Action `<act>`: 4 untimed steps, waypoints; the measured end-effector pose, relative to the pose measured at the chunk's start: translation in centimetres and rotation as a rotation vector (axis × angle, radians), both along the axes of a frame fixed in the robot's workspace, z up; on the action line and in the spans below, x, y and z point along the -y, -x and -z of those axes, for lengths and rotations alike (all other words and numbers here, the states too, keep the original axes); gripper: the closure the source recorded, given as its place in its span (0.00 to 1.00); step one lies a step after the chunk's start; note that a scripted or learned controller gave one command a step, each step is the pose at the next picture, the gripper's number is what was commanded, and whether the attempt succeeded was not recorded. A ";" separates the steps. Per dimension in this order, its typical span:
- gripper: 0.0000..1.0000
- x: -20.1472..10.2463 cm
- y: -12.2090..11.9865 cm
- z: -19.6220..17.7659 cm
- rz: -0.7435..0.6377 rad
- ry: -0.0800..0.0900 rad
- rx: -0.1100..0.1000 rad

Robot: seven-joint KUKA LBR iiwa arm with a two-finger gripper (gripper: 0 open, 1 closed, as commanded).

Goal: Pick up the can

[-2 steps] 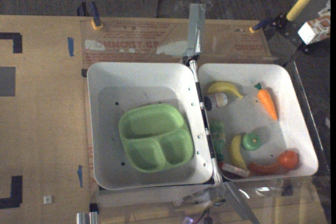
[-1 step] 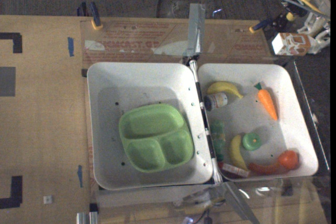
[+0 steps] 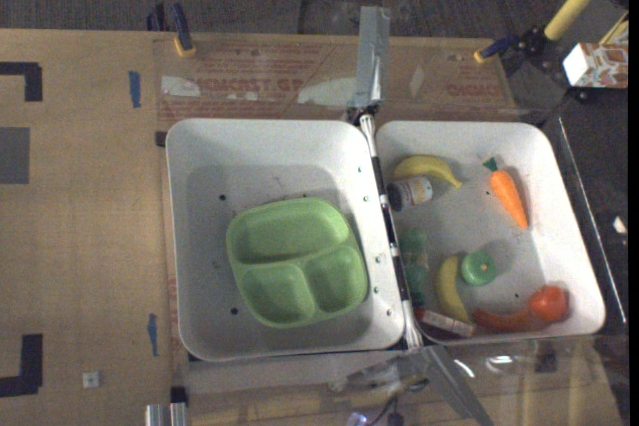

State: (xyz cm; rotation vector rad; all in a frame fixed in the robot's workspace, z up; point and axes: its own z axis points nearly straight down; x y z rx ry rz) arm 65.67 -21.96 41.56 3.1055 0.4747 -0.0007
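Nearest, at the close end of the middle rim (image 3: 391, 254) where the two white bins meet: a dark red flat item (image 3: 446, 322), touching that rim's right foot, too blurred to name. Further right of the rim, along the right bin's (image 3: 577, 224) near wall, an orange-red pepper-like toy (image 3: 527, 310), with little room between it and the wall. Just right of the rim at mid-length, a pale green see-through piece (image 3: 414, 256) pressed close to it, then a small banana (image 3: 450, 286) and a green round piece (image 3: 479, 268) touching each other. Left of the rim, in the left bin (image 3: 172, 214), a green divided plate (image 3: 297, 259), its right edge near the rim, with bare floor beyond it toward the far wall. Further up, the can (image 3: 411, 192) lying on its side with its dark end against the rim's right face; open floor to its right, as far as the carrot (image 3: 509, 197). Just beyond the can, a second banana (image 3: 427, 168), close or touching. Beyond the rim's far end, an upright metal bracket (image 3: 371, 60) on the bench. Cannot tell how far open the claw is, nor whether it has hold of anything.
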 end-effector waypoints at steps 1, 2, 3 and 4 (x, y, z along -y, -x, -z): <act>1.00 0.2 0.6 -2.0 0.005 0.000 0.001; 1.00 0.1 -0.4 -1.9 0.087 0.000 0.002; 1.00 0.1 -0.2 -1.9 0.066 -0.001 -0.002; 1.00 0.2 -0.5 -1.9 0.093 -0.001 0.001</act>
